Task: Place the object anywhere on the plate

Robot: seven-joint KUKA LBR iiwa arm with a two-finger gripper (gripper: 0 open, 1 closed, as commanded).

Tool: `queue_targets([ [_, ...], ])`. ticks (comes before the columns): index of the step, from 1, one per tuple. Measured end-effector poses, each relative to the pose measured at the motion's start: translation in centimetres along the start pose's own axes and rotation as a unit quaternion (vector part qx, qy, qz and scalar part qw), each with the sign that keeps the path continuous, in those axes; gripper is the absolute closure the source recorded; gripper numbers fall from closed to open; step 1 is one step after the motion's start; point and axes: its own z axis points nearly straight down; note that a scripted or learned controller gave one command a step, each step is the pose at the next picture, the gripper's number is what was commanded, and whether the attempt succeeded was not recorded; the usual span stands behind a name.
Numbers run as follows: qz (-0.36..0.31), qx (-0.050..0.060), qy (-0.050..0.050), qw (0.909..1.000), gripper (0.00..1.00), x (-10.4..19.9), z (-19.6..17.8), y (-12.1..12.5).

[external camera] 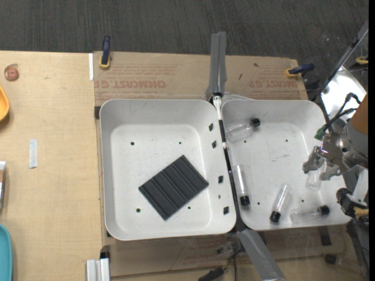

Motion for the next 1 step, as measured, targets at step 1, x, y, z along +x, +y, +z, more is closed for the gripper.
queue_targets([
  [1,-0.048,0.000,0.000,0.9988,1.00,4.71,-2.51,-3.26],
])
